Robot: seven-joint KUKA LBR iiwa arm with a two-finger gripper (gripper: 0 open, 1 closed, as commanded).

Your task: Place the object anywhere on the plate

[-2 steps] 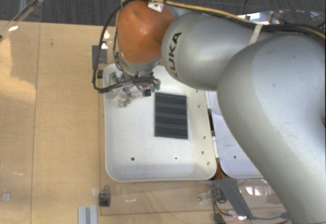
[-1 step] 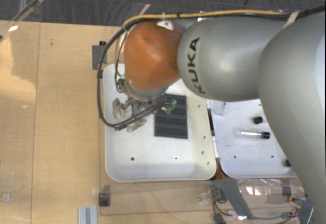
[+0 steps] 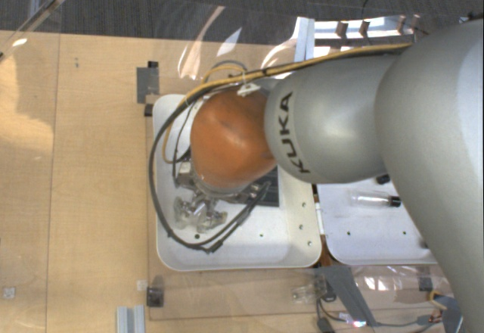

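Observation:
My gripper [image 3: 197, 212] hangs low over the left white bin [image 3: 227, 252], below the orange band [image 3: 227, 138] of the arm. A dark flat piece, perhaps the plate [image 3: 269, 192], shows just right of the gripper; most of it is hidden under the arm. A slim clear tube with a black cap [image 3: 376, 200] lies in the right bin [image 3: 378, 244], apart from the gripper. I see nothing held in the gripper.
Black cables [image 3: 162, 172] loop around the wrist and down to the left bin's floor. The grey arm [image 3: 363, 112] covers the back of both bins. Wooden bench [image 3: 76, 172] spreads to the left, with small clamps [image 3: 148, 82] at the bin's corners.

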